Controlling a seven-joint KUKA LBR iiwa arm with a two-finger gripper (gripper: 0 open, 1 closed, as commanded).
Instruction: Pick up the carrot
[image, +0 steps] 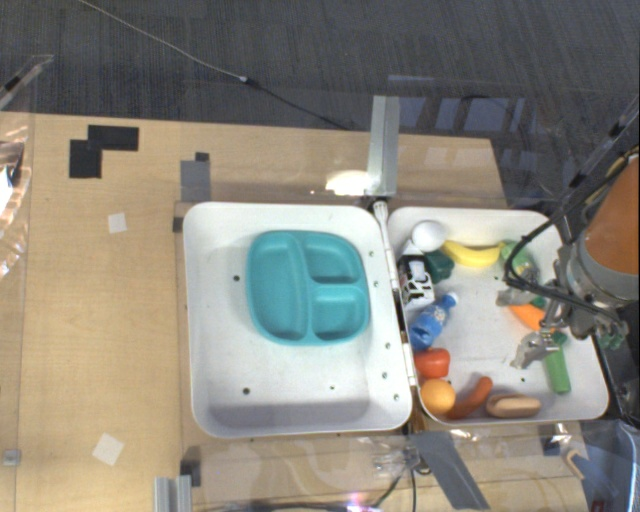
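You see the gripper (540, 345) low in the right bin (600, 400), right side, w/ carrot (524, 313) touching it just beyond; probably placed for grasping, but I cannot tell its state

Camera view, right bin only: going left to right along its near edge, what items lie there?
Orange fruit → brown sausage → bread roll → green stick.

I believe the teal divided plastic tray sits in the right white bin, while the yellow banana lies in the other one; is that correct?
Not quite: the camera view shows the teal divided plastic tray in the left white bin. The yellow banana lies in the other, right white bin, as you said.
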